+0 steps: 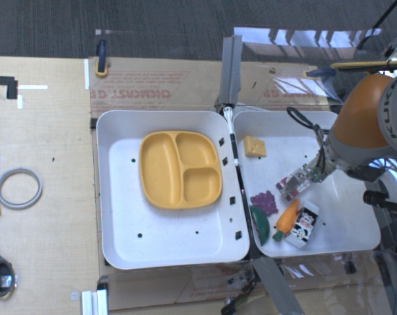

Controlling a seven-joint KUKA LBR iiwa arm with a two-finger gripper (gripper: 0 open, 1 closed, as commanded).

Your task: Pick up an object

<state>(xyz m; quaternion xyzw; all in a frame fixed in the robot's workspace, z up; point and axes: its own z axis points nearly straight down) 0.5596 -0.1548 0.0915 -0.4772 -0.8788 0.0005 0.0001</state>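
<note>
risk of a miss or a double grab, judging by the crowding: toys packed close at the near edge of the right bin (355, 241), gripper (291, 188) low over them.

nearest: black-and-white carton (304, 226) touching carrot (288, 216); green piece (260, 223) just beside, purple grapes (264, 202) just behind. any of these a likely pick target. possible nudge of a neighbour, or a slip off the rounded carrot.

above these, gripper at the end of the grey arm with orange band (362, 113), reaching in from the right. jaw opening too small and blurred to tell; nothing seen held.

farther back in the same bin: yellow cheese wedge (254, 147), well apart, an easier target.

left bin (113, 241): yellow divided plate (181, 169), three compartments, nothing in them.
</note>
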